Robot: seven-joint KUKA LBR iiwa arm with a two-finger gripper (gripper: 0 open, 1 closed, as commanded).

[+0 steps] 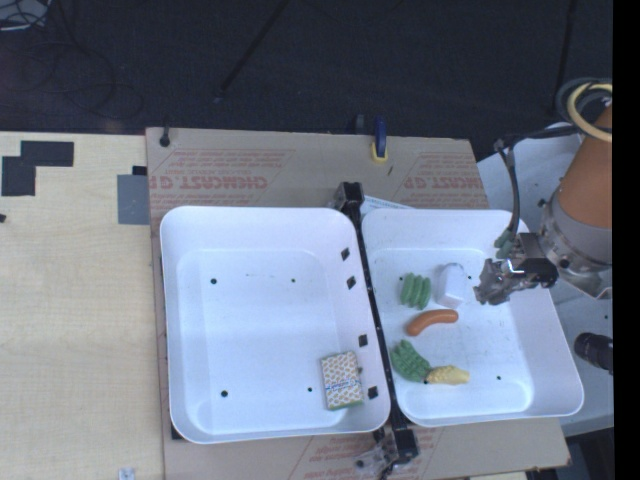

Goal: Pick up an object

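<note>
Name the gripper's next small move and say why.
Probably a short move left and down onto the white object. The gripper hovers just right of it in the right bin, nothing visibly held, and that object lies nearer than the orange sausage.

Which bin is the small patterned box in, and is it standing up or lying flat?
The patterned box is in the left bin, near its lower right corner. It lies flat: its broad printed face looks up at the camera.

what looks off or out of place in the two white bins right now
Little stands out. The small patterned box lies alone in the left white bin, tilted near its lower right corner, apart from the green, orange, yellow and white items in the right white bin. Nothing looks spilled or damaged.
</note>
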